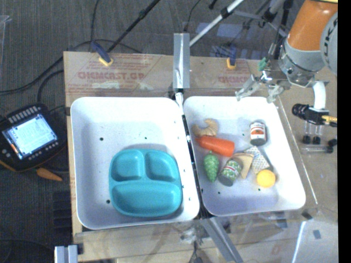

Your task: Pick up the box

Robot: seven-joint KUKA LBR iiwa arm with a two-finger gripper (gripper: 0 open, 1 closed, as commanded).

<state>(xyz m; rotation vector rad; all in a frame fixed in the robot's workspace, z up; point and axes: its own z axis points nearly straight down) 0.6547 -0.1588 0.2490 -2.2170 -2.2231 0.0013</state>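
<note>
The box [260, 158] is a small, pale, patterned carton lying in the right bin [290, 199], wedged between a tan wedge-shaped piece [246, 161] and a yellow ball [266, 178]. My gripper [256, 93] hangs over the bin's far edge, well behind the box and apart from it. Its two fingers are spread open with nothing between them. The grey arm with the orange band [310, 21] comes in from the upper right.
In the right bin also lie a small dark jar [258, 132], an orange carrot [216, 144], a beige lump [207, 127], a green item [211, 166] and a green-labelled can [231, 170]. The left bin [88, 119] holds a teal divided tray [145, 181].
</note>
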